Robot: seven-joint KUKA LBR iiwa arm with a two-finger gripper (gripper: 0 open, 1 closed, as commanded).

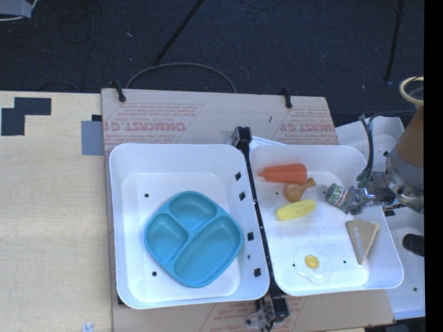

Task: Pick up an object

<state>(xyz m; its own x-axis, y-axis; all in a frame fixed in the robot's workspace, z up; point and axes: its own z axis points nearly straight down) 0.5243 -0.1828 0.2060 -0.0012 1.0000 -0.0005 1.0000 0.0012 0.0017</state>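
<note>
Five toy foods lie in the right bin (346,154); the tool (361,196) is low beside the small can (336,195), probably to grasp it; its opening I cannot tell.

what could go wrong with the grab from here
The gripper sits at the right bin's far right, close beside a small can lying on its side. A round can may roll away instead of being caught.

The sandwich wedge lies just below the gripper, so a low sweep could nudge it toward the rim.

The carrot, corn cob and a small orange piece lie packed together; a grab there may push neighbours or pinch two.
</note>
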